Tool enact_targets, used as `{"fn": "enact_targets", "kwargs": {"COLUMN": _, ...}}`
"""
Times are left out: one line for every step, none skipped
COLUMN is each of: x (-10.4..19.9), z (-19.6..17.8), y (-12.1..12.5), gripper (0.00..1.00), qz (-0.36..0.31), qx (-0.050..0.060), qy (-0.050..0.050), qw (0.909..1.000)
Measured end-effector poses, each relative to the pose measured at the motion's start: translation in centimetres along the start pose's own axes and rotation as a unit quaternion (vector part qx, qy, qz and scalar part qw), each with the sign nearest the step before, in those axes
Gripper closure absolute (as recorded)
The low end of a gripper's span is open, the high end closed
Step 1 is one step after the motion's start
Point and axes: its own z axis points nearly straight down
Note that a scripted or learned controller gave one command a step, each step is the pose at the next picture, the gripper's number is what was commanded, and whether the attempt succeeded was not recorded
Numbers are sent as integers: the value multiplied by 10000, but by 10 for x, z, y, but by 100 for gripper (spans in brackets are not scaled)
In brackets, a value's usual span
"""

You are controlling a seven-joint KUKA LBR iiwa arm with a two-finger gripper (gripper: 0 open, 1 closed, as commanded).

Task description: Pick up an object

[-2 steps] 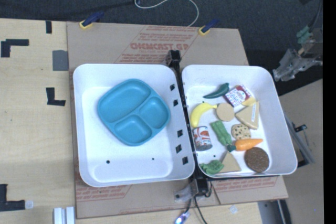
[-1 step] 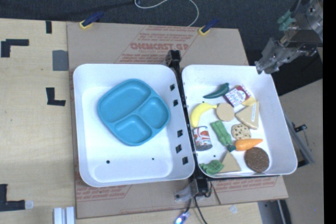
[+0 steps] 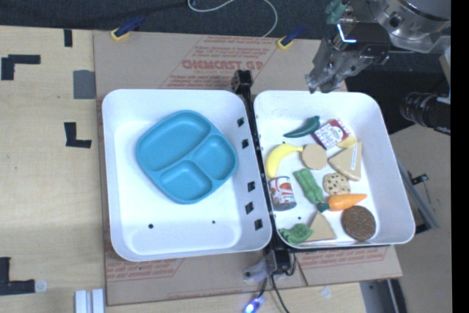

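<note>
The right bin [image 3: 381,124] holds several toy foods: a yellow banana [image 3: 281,156], a dark green pepper [image 3: 302,128], a red packet [image 3: 329,134], a small can [image 3: 282,192], a green pickle [image 3: 310,185], a carrot [image 3: 346,201], a brown round patty [image 3: 359,222] and cheese wedges [image 3: 349,159]. My gripper [image 3: 325,81] hangs above the bin's far rim, over its back left part. Nothing shows between its fingertips. It stands above and behind the pepper, apart from all the foods.
The left bin [image 3: 121,179] bears a blue three-part plate [image 3: 187,155]. Black clips [image 3: 242,79] join the bins along the middle. A white cable [image 3: 227,5] loops across the dark cloth behind. Cardboard lies under both bins.
</note>
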Motion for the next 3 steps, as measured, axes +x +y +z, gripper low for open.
{"fn": "enact_targets", "kwargs": {"x": 57, "z": 2, "y": 0, "gripper": 100, "qz": 22, "qx": 17, "qy": -6, "qw": 10000}}
{"fn": "enact_targets", "kwargs": {"x": 88, "z": 2, "y": 1, "gripper": 100, "qz": 40, "qx": 17, "qy": -9, "qw": 10000}}
{"fn": "enact_targets", "kwargs": {"x": 142, "z": 2, "y": 1, "gripper": 100, "qz": 28, "qx": 21, "qy": -5, "qw": 10000}}
